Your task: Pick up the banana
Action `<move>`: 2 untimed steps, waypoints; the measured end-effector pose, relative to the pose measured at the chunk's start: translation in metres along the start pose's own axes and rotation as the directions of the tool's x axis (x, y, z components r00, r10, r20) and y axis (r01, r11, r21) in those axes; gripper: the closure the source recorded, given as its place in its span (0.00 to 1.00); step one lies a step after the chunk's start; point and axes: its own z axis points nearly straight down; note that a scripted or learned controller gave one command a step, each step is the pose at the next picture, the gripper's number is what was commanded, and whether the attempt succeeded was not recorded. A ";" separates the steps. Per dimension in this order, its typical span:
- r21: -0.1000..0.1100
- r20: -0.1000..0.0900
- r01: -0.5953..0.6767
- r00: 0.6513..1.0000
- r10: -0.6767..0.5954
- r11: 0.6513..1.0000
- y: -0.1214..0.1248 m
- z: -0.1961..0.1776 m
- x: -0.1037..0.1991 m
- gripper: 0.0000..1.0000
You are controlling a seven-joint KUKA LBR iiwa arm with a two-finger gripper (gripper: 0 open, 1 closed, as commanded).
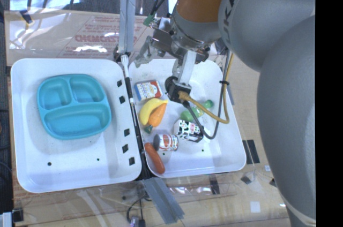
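Observation:
The yellow banana (149,108) lies in the right bin (228,153) near its left wall, with a small orange piece (157,116) resting against its right side. My gripper (143,55) hangs above the bin's far left corner, up and slightly left of the banana and apart from it. Nothing shows in its grasp.
Around the banana lie a blue and white carton (147,90), a small can (166,141), a cow-patterned item (188,130), green pieces (196,111) and an orange-red carrot (154,159). The left bin (27,167) holds a blue divided plate (73,106). The big arm overhangs the right bin's far side.

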 end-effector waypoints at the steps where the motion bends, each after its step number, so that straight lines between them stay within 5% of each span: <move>1: 0.000 0.000 0.079 0.997 -0.079 0.997 0.011 -0.063 -0.009 0.00; 2: -0.002 0.000 0.210 0.978 -0.210 0.978 -0.070 -0.107 -0.012 0.00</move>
